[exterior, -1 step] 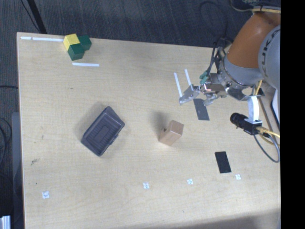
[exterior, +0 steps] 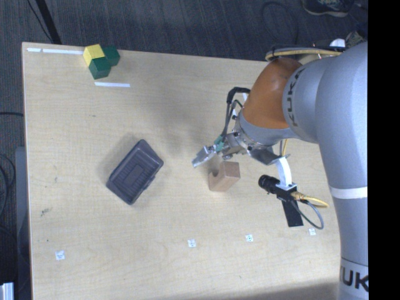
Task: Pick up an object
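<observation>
Toward the worktop's (exterior: pixel 75 217) right edge, I am hovering the gripper (exterior: pixel 209 155) just above a small wooden block (exterior: pixel 224 175), which is sitting flat at mid-depth. I cannot tell whether the jaws are spread or pressed together. To grasp well, I am judging they should straddle the block squarely before descending. A dark grey tray (exterior: pixel 134 171) is lying well apart, nearer the left edge.
</observation>
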